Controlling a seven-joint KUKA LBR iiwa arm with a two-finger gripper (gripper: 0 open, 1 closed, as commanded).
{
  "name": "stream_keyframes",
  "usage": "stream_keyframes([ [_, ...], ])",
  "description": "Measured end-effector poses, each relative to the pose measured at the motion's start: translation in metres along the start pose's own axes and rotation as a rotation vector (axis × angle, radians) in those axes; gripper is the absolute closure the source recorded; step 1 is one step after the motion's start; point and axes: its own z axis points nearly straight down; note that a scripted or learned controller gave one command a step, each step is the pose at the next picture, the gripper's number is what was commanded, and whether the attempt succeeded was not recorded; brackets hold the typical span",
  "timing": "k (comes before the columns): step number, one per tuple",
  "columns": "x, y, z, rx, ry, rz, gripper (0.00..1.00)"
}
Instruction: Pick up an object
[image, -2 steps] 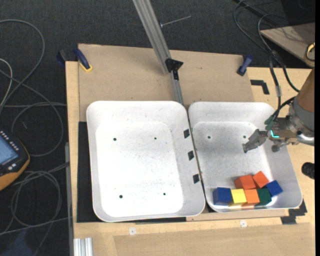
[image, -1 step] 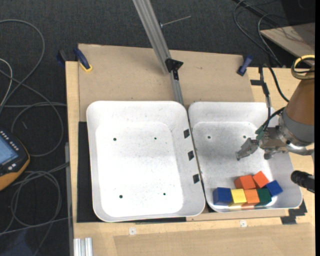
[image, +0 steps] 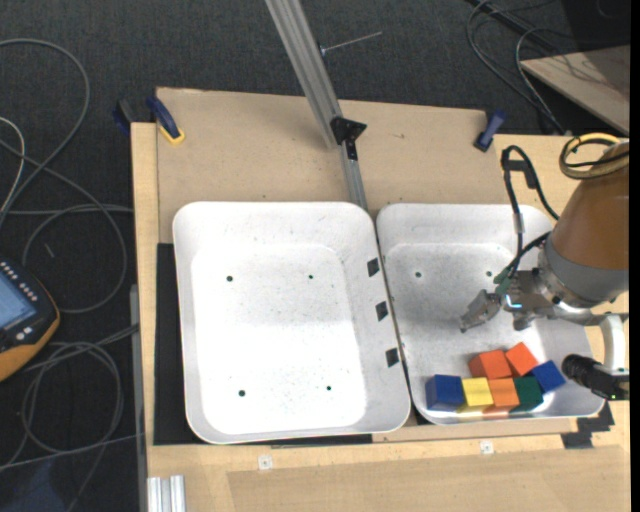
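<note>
The grey two-finger end effector (image: 480, 312) hangs over bare floor of the right-hand shallow white plastic bin (image: 440, 235), and it seems to carry nothing, though the view is too coarse to tell whether it is spread or closed. The likely targets, a huddle of small coloured cubes (image: 492, 382) in orange, yellow, blue and green, lie below and slightly right of the end effector, pressed into the bin's near corner. The risk lies in that packing: cubes touching one another and the wall leave little room to straddle one, so a descent may shove the cluster or close on nothing.
</note>
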Motion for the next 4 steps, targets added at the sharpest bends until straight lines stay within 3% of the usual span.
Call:
stream_keyframes([
  [1,-0.002,0.003,0.043,0.000,0.000,0.000,0.00],
  [2,-0.002,0.005,0.030,-0.008,-0.002,-0.001,1.00],
  [3,0.007,0.001,-0.023,-0.013,-0.004,-0.002,1.00],
  [4,0.008,0.002,-0.044,-0.011,-0.004,-0.002,1.00],
])
